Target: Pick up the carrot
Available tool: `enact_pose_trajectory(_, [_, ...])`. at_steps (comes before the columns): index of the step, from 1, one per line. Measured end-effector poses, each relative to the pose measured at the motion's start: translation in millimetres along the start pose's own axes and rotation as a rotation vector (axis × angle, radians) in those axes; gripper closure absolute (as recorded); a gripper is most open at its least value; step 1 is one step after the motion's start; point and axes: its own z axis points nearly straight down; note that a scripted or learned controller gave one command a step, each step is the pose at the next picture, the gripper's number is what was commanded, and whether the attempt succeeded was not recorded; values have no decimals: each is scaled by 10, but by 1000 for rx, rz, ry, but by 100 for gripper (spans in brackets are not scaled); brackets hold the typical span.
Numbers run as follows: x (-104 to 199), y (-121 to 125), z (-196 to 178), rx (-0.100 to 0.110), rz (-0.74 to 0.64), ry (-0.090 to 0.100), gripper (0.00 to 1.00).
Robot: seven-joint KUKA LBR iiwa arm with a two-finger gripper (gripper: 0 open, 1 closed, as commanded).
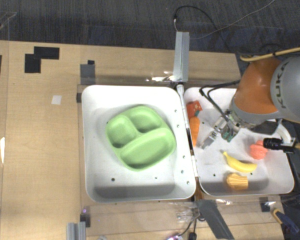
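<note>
The carrot [194,129] is a slim orange piece lying lengthwise against the left wall of the right bin [285,184]. My gripper [207,141] hangs low over the bin floor just right of the carrot's lower end, pointing down and to the left. A small gap seems to separate it from the carrot. Nothing shows held in it. The grey arm with its orange band [257,91] reaches in from the right.
A red item [193,107] lies just behind the carrot. A yellow banana [240,164], a pink-red fruit [258,151] and an orange-yellow piece [237,181] sit in the right bin's front half. The left bin [97,184] holds a green divided plate [140,136].
</note>
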Motion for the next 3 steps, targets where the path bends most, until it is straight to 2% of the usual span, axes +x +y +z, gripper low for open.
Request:
enact_pose_trajectory(1, [-46, -92, -3, -3, -322, -1, 0])
enact_pose_trajectory(2, [-40, 120, -75, 0, -698, 10, 0])
enact_pose_trajectory(3, [-55, 149, -189, -4, -695, 2, 100])
